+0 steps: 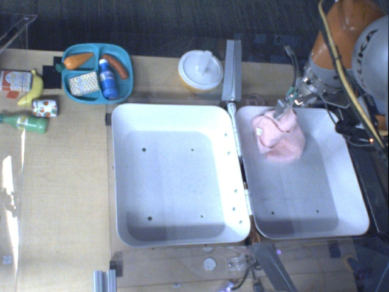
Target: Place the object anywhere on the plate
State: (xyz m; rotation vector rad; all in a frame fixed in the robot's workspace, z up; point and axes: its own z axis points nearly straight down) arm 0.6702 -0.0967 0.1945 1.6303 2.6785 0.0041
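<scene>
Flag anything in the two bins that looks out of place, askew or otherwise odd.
One thing stands out: the pink cloth lies crumpled in a heap at the back of the right bin, one corner drawn up toward the gripper right above it. The left bin shows nothing askew, spilled or damaged.

The arm is cut off by the right edge. The tool is too small and blurred to read, its tip merging with the pink cloth. The carton at far left is cropped.
</scene>
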